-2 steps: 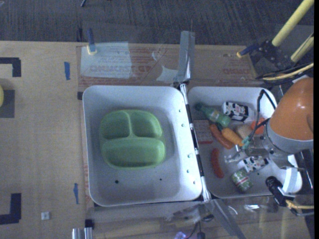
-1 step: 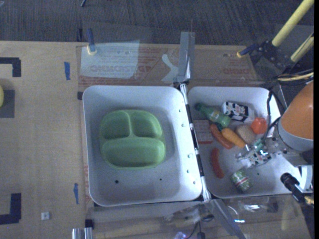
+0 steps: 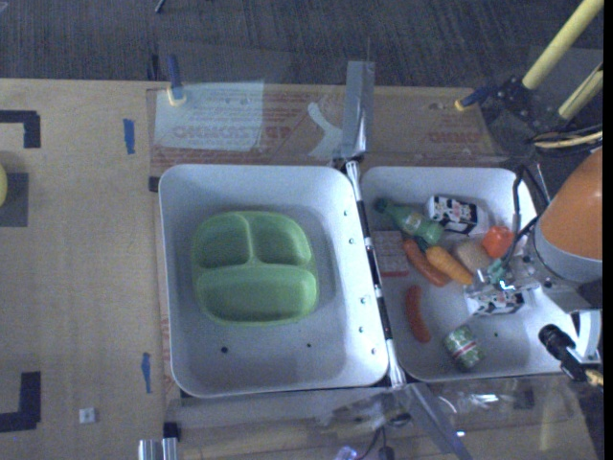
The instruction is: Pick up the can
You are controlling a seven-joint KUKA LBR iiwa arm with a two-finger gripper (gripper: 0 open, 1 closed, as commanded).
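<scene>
Locating the can point(image 3: 463, 346): it is seen lying on its side near the front of the right bin point(image 3: 421, 367), just below and left of the claw point(image 3: 500, 286). Claw opening cannot be told; nothing is seen held.

Reddish printing runs across the clear sheet point(image 3: 215, 123) taped to the surface point(image 3: 77, 257) behind the left bin point(image 3: 172, 286), but it appears reversed and too blurred to read. The can point(image 3: 464, 346) in the right bin point(image 3: 421, 362) carries a green label, and the small black-and-white carton point(image 3: 452, 213) bears markings, none of them legible.
</scene>
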